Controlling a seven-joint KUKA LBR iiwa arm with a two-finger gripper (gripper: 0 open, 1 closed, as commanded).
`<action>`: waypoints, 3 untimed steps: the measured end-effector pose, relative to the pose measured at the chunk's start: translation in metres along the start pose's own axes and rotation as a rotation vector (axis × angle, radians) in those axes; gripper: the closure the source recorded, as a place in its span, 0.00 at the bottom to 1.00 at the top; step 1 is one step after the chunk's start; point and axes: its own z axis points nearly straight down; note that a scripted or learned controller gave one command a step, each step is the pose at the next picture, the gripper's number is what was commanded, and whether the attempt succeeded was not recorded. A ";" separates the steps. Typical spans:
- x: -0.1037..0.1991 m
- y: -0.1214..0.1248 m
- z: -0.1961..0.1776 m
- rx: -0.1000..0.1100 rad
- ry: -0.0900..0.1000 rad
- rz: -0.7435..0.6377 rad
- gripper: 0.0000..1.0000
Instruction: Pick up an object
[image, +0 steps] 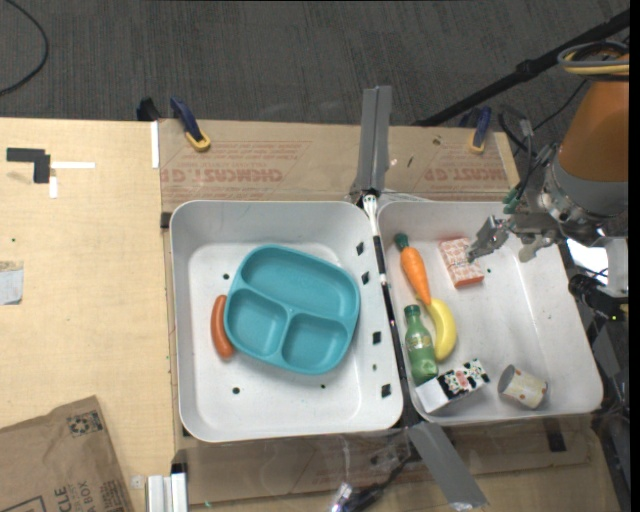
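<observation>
My gripper (487, 240) hangs over the back of the right bin (560, 330), its fingers apart, with nothing between them. Just left of its tips lies a pink and white packet (459, 262). Along that bin's left side lie a carrot (414, 270), a banana (442, 328) and a green bottle (419, 345). At the front sit a black and white carton (452, 385) and a tan cup (523, 387) on its side.
The left bin (195, 400) holds a teal divided plate (291, 310) and an orange sausage-shaped piece (221, 327) at the plate's left edge. A grey divider post (373, 140) stands between the bins at the back. Clamps (190, 122) grip the cardboard behind.
</observation>
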 end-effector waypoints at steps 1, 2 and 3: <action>0.016 0.041 0.057 0.000 0.000 -0.051 0.00; -0.064 0.055 0.123 -0.010 -0.003 -0.191 0.00; -0.011 0.037 0.129 -0.003 0.000 -0.088 0.00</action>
